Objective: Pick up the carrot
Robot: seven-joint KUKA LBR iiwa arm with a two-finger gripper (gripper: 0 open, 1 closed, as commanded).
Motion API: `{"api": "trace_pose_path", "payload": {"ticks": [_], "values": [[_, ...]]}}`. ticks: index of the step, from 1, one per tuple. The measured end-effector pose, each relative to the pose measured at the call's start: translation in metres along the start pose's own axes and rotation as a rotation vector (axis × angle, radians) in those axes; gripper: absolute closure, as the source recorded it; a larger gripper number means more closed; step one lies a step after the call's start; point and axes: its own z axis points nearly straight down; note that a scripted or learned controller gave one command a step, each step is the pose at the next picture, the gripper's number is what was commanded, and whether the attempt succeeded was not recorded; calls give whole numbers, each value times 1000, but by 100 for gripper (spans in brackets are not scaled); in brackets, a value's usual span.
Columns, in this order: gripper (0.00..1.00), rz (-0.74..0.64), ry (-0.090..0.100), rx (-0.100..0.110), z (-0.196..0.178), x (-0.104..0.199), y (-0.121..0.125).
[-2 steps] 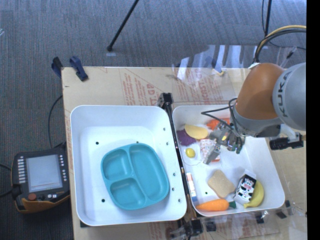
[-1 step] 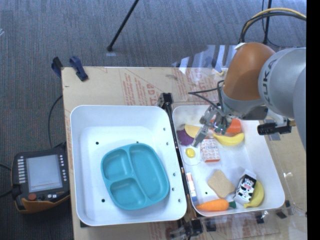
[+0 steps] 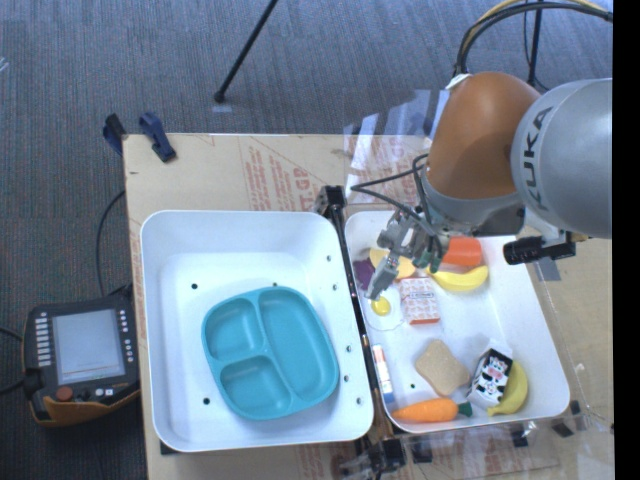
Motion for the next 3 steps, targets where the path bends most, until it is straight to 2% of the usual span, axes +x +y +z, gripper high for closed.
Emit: {"api": "trace_pose_path", "payload": {"ticks": [1, 2, 3], "values": [[0, 146, 2, 4, 3, -8, -7], [0, 383, 6, 6, 58, -38, -75], [0, 733, 4, 6, 102, -39, -56]]}}
